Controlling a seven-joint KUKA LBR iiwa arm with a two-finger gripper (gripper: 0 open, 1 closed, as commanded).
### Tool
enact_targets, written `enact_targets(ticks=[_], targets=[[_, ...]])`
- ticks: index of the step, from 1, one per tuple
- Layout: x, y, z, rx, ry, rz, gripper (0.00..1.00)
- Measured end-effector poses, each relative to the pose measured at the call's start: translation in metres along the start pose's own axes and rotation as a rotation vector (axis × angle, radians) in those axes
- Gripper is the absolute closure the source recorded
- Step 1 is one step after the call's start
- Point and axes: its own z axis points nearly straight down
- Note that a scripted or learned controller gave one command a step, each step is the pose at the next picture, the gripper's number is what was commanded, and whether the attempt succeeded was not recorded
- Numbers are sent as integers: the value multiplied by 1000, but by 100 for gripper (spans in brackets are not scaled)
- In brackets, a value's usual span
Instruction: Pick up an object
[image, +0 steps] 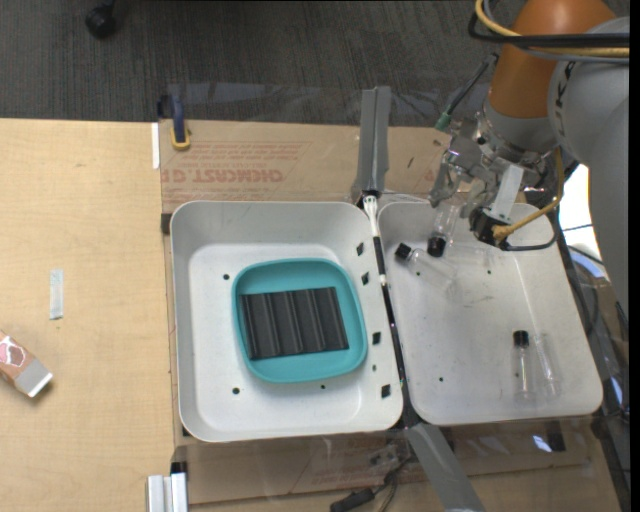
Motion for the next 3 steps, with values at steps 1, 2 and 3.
enact_targets(ticks=[1,2,3], targets=[[1,-1,2,0,1,80,100],[1,-1,-5,3,-2,79,100],[10,-5,-3,1,0,97,100]])
